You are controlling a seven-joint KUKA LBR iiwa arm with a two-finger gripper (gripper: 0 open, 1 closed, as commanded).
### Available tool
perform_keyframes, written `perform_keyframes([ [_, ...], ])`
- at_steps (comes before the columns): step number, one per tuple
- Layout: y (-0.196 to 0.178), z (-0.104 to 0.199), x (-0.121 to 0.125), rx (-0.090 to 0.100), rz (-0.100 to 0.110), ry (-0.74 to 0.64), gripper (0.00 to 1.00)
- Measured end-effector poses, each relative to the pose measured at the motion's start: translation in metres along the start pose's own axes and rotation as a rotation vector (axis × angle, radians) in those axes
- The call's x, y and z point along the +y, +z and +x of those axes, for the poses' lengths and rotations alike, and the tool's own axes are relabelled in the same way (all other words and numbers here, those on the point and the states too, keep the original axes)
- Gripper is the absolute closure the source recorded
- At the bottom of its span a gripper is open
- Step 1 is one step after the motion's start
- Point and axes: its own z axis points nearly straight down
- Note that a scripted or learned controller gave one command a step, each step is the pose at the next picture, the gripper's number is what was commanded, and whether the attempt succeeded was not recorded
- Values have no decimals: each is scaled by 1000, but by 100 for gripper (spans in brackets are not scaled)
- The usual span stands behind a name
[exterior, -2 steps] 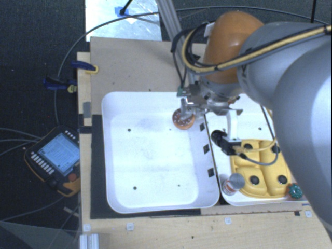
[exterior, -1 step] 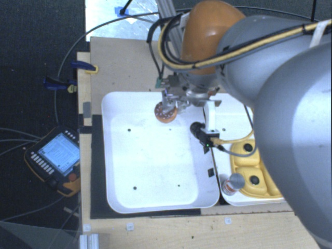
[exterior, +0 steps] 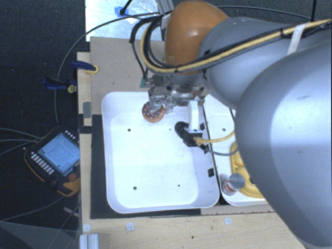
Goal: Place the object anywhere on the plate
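Beige counter bears two white bins. Jaws hang over the left bin's 12 o'clock edge, apparently clamped on a small brown object. Transport step: next, carry toward the yellow plate at 4 o'clock.

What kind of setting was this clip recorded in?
Most likely a robotics lab or test cell. A grey arm with exposed cabling reaches over two white bins on a bench, a teach pendant with a lit screen lies beside it, and clamps grip the bench edge.
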Motion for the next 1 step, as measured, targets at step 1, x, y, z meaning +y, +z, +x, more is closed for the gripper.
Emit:
perform_keyframes([
  [1,-1,-2,0,-1,0,2,0],
])
